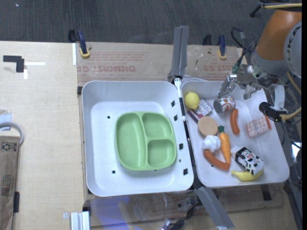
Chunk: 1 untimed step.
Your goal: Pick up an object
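Down on the bench sit two white bins side by side. The left bin (pixel 96 143) holds a green plate (pixel 145 141) with three parts, and nothing lies on the plate.

The right bin (pixel 276 169) is full of toy food. A yellow lemon (pixel 192 100) sits at 10 o'clock in that bin. Just beside it, toward 3 o'clock, is a small packet (pixel 204 108). A little can (pixel 224 104) lies near 12 o'clock. A red sausage (pixel 234 121) lies just under the can, toward 5 o'clock. A round tan cookie (pixel 208 126) is near the middle. Below it is a white lump (pixel 211 142), touching an orange carrot (pixel 224 145). Another red sausage (pixel 216 160) lies at 7 o'clock. A black and white carton (pixel 249 160) and a yellow banana (pixel 246 175) sit at 5 o'clock. A pink wafer block (pixel 258 126) is at 3 o'clock.

The grey and orange arm (pixel 280 30) comes in from 2 o'clock. Its gripper (pixel 231 86) hangs low over the far edge of the right bin, just above the can. The fingers look spread apart with nothing between them.
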{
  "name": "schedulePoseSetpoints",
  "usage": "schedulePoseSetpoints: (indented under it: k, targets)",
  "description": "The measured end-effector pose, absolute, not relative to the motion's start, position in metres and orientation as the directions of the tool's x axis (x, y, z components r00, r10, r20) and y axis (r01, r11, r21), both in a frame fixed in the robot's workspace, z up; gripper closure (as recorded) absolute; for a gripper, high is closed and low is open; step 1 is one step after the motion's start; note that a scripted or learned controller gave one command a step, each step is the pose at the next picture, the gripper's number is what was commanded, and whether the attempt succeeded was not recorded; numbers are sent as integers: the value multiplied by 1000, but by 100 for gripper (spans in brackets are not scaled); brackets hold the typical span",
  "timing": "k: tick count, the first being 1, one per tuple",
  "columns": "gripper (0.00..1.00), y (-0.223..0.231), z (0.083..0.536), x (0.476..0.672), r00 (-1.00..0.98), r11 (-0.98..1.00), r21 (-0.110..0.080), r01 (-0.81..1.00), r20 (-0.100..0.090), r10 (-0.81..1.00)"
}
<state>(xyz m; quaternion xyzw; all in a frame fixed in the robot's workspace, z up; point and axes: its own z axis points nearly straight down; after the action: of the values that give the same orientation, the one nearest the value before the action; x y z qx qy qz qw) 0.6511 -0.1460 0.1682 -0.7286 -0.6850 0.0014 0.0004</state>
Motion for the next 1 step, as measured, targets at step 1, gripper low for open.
schedulePoseSetpoints:
  k: [1]
  targets:
    - [0,-164,94,660,22,-22,3,1000,-1,1000]
